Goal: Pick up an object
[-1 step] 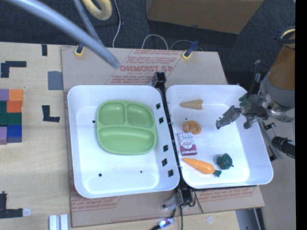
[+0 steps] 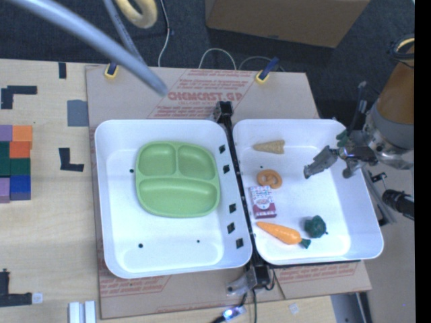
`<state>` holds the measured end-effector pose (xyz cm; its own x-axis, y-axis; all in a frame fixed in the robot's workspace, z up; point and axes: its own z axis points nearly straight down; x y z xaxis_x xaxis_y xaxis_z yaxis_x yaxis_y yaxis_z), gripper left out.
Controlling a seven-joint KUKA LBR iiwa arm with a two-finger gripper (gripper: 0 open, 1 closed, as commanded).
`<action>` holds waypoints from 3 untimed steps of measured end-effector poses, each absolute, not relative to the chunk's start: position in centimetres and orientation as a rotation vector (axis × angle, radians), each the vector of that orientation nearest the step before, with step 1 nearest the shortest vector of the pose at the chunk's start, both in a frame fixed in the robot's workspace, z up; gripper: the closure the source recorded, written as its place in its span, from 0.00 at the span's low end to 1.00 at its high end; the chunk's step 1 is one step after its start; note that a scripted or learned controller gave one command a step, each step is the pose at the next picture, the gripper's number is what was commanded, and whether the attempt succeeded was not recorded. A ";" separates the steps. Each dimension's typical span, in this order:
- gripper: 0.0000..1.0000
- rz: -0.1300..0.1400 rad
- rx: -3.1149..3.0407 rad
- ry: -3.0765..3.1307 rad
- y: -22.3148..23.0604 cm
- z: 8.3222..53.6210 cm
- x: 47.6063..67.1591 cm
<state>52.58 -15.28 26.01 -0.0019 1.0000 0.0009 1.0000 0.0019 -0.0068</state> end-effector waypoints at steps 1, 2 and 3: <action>0.00 0.011 -2.213 -2.216 -15.1 19.9 53.5; 0.00 0.011 -2.211 -2.216 -14.2 13.4 53.4; 0.00 0.001 -2.215 -2.218 -14.1 8.4 53.5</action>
